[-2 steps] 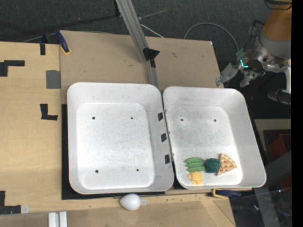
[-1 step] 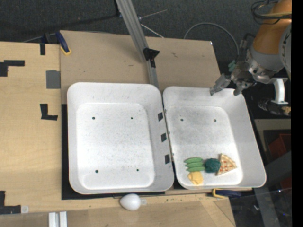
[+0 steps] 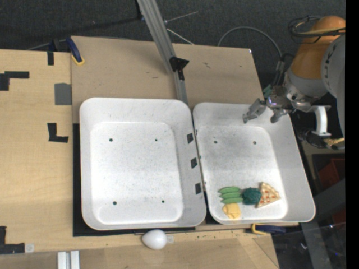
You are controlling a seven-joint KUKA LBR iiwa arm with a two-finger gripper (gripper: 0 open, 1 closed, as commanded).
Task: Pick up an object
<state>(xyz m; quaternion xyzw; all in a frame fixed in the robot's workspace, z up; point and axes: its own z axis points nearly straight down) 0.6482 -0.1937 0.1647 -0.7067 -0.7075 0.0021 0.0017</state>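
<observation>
In the right bin (image 3: 283, 150), several small toy foods lie near the front edge: a green pea pod (image 3: 229, 193), a dark green broccoli piece (image 3: 251, 195), a pizza slice (image 3: 269, 195) and a yellow piece (image 3: 231, 210). My gripper (image 3: 263, 113) hangs over the bin's far right corner, well behind those items. Its two fingers are spread apart with nothing between them.
The left bin (image 3: 134, 161) sits beside the right one, joined by black clips. A white egg-shaped object (image 3: 155, 239) rests on the bench in front of the left bin. A grey metal pole (image 3: 162, 38) slants in from the top.
</observation>
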